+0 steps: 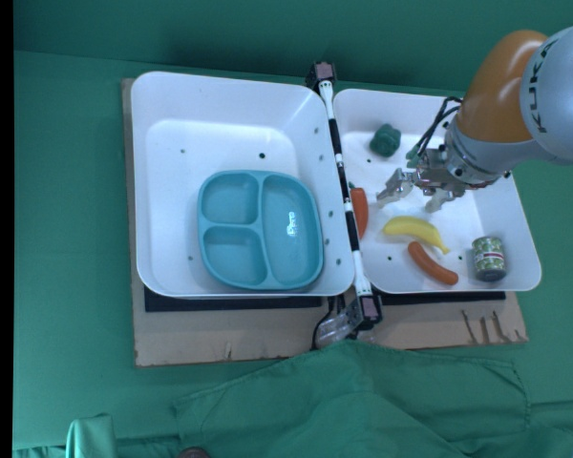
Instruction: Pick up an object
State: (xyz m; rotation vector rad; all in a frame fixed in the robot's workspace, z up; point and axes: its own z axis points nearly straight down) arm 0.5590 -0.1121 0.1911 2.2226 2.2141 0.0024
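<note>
In the right bin [516, 219] my gripper [417, 194] hangs open, its fingers spread with nothing between them. It is just above and behind a yellow banana [415, 229]. A dark green vegetable [385, 140] lies farther back to its left. An orange carrot [360, 211] rests along the bin's left wall. A red-orange sausage [432, 262] lies in front of the banana. A small jar with a patterned label [489, 258] stands at the bin's front right corner.
The left bin [172, 113] holds a teal three-compartment plate [260, 229]. A black-and-white divider rail [340, 175] runs between the bins. Crumpled green cloth [363, 399] lies in front of the bench. The arm [516, 93] reaches in over the right bin's back right.
</note>
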